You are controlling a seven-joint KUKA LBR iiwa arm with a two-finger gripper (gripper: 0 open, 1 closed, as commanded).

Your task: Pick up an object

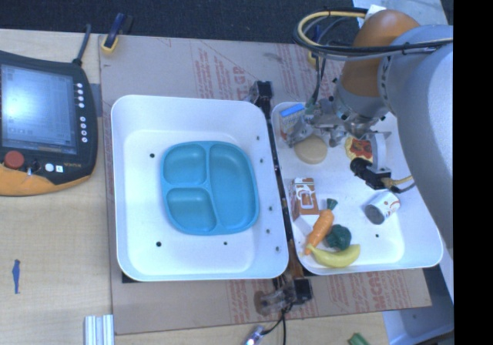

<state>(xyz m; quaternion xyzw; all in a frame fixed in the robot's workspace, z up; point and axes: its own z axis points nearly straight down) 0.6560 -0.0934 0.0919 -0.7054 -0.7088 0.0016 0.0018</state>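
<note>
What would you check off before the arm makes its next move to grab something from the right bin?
1. Hand over the right bin: ok, at its far end.
2. A target under the hand: ok, a tan round piece lies just below it.
3. Hand empty: cannot tell.
4. Other objects apart from the target: ok, the carrot, banana and box lie nearer the front.
5. Blue tray out of the way: ok, in the left bin.

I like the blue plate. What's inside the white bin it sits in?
Just the blue plate with three sections, lying flat in the left bin. Nothing shows on the plate. Whatever is beneath the plate is covered.
</note>
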